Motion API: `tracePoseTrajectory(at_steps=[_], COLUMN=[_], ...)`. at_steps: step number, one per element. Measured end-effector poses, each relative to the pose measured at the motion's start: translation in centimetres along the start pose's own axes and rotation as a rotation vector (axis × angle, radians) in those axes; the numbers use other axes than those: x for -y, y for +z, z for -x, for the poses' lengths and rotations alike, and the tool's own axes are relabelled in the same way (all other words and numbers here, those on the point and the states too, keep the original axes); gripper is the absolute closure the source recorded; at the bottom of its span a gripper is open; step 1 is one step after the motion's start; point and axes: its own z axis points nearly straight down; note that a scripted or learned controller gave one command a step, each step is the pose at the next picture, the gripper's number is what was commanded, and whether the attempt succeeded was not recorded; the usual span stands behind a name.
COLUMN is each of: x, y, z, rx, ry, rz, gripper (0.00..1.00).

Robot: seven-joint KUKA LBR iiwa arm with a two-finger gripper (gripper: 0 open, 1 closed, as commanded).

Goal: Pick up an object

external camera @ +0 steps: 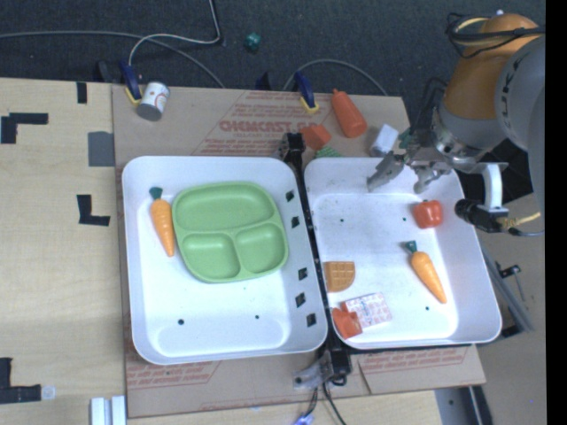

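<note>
Front of right bin [461, 326]: wrapped snack packet [368, 309], small red piece, waffle-looking bit [339, 274], all lower centre.
Carrot [429, 274]: right side, long axis slanting upper-left to lower-right.
Red pepper toy [428, 213]: closest pick I'd say, sitting just down-right of the jaws.
Gripper [403, 173]: jaws spread wide, holding nothing, hovering over the bin's upper part.
Left bin [142, 237]: green plate [232, 230], second carrot.

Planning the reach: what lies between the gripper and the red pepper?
Nothing: in the camera view, bare white bin floor separates the gripper from the red pepper.
</note>
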Motion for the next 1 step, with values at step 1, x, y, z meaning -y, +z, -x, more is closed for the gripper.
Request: tracePoseTrajectory(at_steps=[1], x=[-3.14], y=[2.35], z=[7.47], rx=[0.002], ry=[0.002], rz=[0.000], gripper=[0.00])
